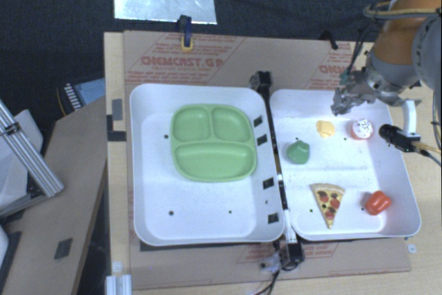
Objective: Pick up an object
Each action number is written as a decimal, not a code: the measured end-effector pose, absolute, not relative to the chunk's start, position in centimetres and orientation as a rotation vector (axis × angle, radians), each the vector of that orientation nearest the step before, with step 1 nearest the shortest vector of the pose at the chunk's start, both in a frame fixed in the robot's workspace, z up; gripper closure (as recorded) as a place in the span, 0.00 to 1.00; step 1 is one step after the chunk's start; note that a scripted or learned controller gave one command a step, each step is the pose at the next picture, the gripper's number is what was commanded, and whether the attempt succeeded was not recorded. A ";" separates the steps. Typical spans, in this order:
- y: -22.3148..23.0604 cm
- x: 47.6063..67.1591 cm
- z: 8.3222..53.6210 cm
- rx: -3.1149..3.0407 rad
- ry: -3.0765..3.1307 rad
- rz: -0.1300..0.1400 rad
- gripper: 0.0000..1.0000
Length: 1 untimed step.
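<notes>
While claw (342,104) hovers, triangular pizza slice (327,201), glossy, perhaps plastic, red pepper (377,202)

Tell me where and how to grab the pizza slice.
The pizza slice lies flat in the right bin, crust toward the far side, tip pointing near. Probably best from straight above, fingers closing across the wide crust end, where both slanted edges are free; nothing crowds it.

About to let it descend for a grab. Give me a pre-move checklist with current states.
1. Tool over the right bin: ok, near its far edge.
2. Tool carrying nothing: cannot tell.
3. Nearest target, yellow piece, standing free: ok.
4. Tool centred above that piece: not ok, it sits further from the camera.
5. White-and-red toy apart from the yellow piece: ok.
6. Green divided plate out of the way in the left bin: ok.
</notes>
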State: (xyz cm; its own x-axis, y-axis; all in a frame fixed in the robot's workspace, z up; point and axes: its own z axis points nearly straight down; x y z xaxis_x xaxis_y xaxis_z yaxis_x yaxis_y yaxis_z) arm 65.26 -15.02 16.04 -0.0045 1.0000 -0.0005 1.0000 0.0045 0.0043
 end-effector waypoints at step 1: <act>-15.0 66.4 21.5 2.212 2.223 0.006 1.00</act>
